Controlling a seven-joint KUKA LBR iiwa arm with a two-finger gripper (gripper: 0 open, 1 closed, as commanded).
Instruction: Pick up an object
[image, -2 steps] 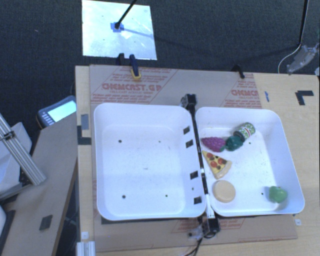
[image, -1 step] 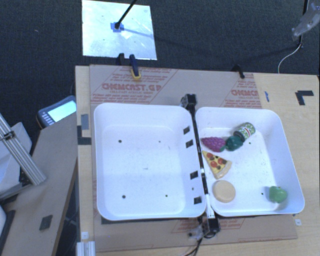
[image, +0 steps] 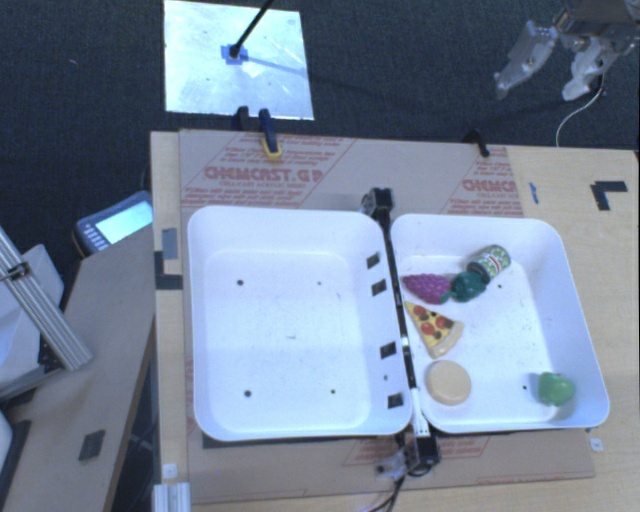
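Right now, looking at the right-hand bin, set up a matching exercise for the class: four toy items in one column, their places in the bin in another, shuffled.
Items:
1. pizza slice
2. green ball
3. purple grapes
4. round tan disc

Places:
A. near right corner of the right bin
B. near left corner, just below the pizza
C. by the left wall, beside the dark green piece
D. between the grapes and the disc

Pairs: 1-D, 2-A, 3-C, 4-B

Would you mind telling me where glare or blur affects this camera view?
Camera view: the metal sheet beyond the bench glares brightly; the white bins look evenly lit, with faint shadows; the end effector at top right looks soft; the pizza slice stays fairly sharp.
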